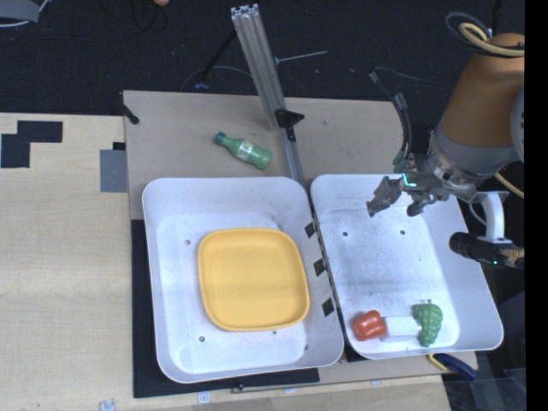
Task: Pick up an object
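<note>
My gripper point(400, 202) hangs over the far part of the right bin point(385, 259), its two dark fingers spread apart with nothing between them. A red pepper point(369, 324) lies at the near edge of that bin, and a green broccoli piece point(427, 322) lies just to its right. Both are well below the gripper in the view and apart from it. A yellow square plate point(253, 278) fills the middle of the left bin point(171, 229).
A green bottle point(244, 150) lies on its side on the bench behind the left bin. A metal rail point(265, 58) slants up from between the bins at the back. Black clips point(318, 264) sit along the seam between the bins.
</note>
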`<state>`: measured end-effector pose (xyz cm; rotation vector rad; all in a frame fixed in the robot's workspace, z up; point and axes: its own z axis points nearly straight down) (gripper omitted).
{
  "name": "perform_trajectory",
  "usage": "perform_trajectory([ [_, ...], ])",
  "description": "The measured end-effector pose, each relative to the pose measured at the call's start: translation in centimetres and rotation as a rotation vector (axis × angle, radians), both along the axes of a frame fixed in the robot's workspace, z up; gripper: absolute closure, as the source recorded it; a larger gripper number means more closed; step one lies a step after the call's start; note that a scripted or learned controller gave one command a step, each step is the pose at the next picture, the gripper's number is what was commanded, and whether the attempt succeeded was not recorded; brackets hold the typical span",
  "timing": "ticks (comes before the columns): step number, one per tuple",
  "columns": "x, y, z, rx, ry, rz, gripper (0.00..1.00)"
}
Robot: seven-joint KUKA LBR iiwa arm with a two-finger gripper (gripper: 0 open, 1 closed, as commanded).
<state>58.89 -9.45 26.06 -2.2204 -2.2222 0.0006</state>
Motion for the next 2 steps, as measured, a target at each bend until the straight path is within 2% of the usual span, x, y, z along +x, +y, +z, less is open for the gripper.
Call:
perform_trajectory([
  [1, 0.0, 0.0, 0.0, 0.0, 0.0, 0.0, 0.0],
  [2, -0.5, 0.6, -6.1, 0.0, 0.005, 0.001, 0.0],
])
